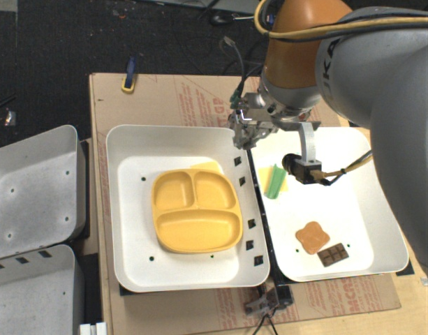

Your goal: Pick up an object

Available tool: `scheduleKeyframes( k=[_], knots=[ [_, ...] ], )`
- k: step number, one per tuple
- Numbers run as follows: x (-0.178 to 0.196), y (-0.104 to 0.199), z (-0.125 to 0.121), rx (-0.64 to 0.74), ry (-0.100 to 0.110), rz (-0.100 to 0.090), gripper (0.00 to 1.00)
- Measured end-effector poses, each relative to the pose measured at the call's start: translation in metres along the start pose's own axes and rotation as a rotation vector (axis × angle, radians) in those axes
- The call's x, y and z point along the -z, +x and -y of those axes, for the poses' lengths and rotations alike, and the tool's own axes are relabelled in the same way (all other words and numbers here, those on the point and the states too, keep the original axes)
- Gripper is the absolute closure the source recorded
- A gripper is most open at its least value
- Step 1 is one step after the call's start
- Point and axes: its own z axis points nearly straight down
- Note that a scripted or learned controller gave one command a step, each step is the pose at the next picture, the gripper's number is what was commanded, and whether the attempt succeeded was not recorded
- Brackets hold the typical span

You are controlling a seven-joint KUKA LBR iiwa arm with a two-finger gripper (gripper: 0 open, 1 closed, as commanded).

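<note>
My gripper point(273, 149) hangs over the back left of the right bin point(381, 257), close to the wall between the two bins. Its fingers stand apart and open with nothing between them. Just below it lies a green block point(274, 181) with a yellow edge. Nearer the front of the same bin are an orange-brown flat piece point(312, 237) and a small dark brown piece point(333, 255), touching each other. In the left bin point(123, 257) rests a yellow divided plate point(197, 211), with a pale yellow sheet point(208, 165) peeking out behind it.
Both bins stand on a cardboard sheet point(165, 96), which carries a small blue and yellow tool point(130, 75) at its back left corner. Grey metal trays point(32, 187) lie off to the left. The bulky arm point(381, 54) covers the back right.
</note>
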Motion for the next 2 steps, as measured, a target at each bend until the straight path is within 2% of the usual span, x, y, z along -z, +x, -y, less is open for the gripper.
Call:
scheduleKeyframes(
  k=[1,2],
  knots=[
    [-0.0077,0.0439,-0.0075,-0.001,-0.003,0.001,1.00],
    [-0.0073,0.0411,-0.0073,-0.005,-0.003,0.002,0.00]
  ],
)
